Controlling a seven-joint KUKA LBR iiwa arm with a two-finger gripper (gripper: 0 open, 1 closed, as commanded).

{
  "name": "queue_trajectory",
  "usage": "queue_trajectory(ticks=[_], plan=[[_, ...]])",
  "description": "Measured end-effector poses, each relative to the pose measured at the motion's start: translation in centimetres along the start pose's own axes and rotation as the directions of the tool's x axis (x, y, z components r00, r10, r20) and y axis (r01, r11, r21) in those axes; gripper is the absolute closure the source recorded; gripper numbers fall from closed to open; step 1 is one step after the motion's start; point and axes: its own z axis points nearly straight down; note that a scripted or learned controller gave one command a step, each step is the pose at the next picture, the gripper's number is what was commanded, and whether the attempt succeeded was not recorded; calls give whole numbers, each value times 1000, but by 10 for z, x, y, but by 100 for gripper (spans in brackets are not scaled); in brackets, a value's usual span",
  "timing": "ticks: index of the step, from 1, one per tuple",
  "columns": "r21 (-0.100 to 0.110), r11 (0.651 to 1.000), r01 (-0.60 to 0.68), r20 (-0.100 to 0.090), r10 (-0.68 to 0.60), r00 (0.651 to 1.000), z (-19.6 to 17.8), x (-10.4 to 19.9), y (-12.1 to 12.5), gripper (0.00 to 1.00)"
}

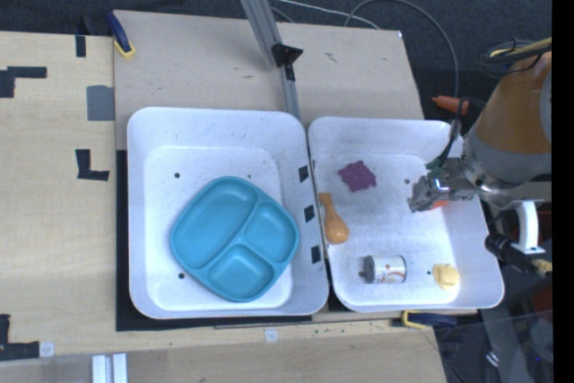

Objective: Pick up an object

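In the right bin lie a purple soft lump, an orange pear-shaped toy by the left wall, a small silver can on its side, and a small yellow piece near the front right corner. My gripper hangs over the right side of this bin, to the right of the purple lump and above the can. Nothing shows between its fingers. The orange-banded arm comes in from the right.
The left bin holds a blue divided plate. A grey metal pole slants down from the top toward the wall between the bins. Cables run across the dark floor behind the bench.
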Motion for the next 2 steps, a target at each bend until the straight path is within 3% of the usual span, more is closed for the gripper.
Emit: queue_trajectory(ticks=[1, 2], plan=[[-3, 1000, 0, 1, 0, 1000, -62, -1, 7, 100], [2, 1000, 6, -3, -6, 1000, -68, 53, 15, 100]])
